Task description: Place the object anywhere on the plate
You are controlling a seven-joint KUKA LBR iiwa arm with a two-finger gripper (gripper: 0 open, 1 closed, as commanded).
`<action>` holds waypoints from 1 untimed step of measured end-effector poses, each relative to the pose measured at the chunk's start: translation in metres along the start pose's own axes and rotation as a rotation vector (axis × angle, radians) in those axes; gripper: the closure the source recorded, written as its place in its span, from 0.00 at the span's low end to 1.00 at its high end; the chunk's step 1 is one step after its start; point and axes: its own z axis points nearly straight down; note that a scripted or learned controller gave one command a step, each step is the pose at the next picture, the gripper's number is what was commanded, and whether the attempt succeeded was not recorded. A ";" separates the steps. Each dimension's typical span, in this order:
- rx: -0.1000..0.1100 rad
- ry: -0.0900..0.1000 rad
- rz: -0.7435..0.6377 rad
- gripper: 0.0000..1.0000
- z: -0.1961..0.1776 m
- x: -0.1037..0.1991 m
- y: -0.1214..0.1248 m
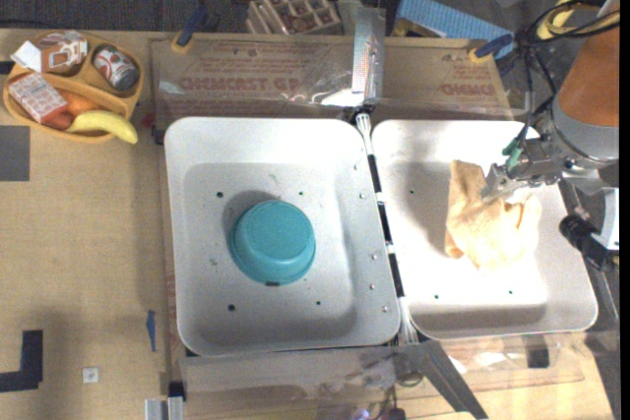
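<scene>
We find the claw (504,180) low over the right bin (423,300), at the upper right edge of the object (484,223); we cannot tell whether it is open, closed or gripping anything, since the wrist hardware hides that detail. The object lies in the right bin, toward its three o'clock side, and the plate (274,241), a teal round dish, sits near the middle of the left bin (197,211), at nine o'clock from the object and well apart from it. In our judgement the step in hand is the pickup: a hold should bite well into the material, and the lift should clear the divider (379,211) between the bins before travelling to nine o'clock. The object looks tan to orange, limp and crumpled, like soft cloth or a flat bread, with folded edges; we expect it to sag and drape.
</scene>
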 end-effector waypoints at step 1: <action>-0.003 -0.001 -0.400 1.00 -0.003 0.038 0.029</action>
